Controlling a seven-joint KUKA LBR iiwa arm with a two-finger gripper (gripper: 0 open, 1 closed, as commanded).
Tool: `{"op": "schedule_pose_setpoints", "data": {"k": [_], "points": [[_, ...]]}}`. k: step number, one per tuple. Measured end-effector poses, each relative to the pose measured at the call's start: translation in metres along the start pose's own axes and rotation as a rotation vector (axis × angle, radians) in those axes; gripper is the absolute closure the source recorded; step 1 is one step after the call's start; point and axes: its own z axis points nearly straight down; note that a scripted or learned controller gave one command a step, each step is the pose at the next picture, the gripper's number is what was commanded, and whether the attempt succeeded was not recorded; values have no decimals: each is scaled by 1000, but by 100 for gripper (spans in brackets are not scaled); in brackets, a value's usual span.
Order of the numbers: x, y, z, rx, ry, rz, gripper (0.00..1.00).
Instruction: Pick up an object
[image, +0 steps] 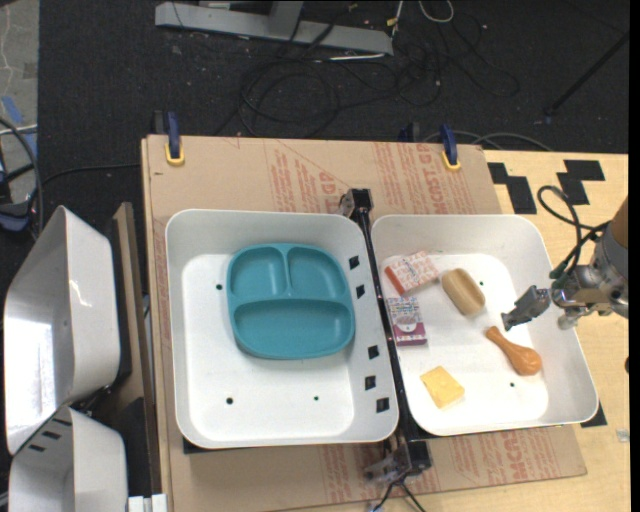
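White plastic all round: two shallow bins side by side, left bin (190, 330) bearing a teal divided plate (291, 301), right bin (560, 400) carrying every loose candidate for the pick.

Inside the right bin, read as a clock face:
- red-and-white box (411, 270) at about 10 o'clock
- tan roll (463, 291) near the centre, just toward 12
- purple packet (406, 320) at 9 o'clock, close to the dividing wall
- orange drumstick-shaped piece (515, 351) at about 4 o'clock
- yellow block (442, 386) at about 7 o'clock

All five lying flat on the bin floor, apart from one another.

Gripper (535, 303) reaching in at 3 o'clock, over the bin's right rim, with the orange drumstick-shaped piece near it toward 7 o'clock and the tan roll farther off toward 9. Spread or pressed together: cannot tell from this slant. Nothing visibly pinched.

Judged progress: early. No object lifted, none touched as far as seen. Left to do: settling over one piece, descending, closing, raising it off the floor. Likeliest target by nearness: the orange piece, though only a guess.
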Motion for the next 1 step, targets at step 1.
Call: {"op": "schedule_pose_setpoints", "data": {"k": [1], "points": [[0,2,-5,-9,-2,-3,0]]}}
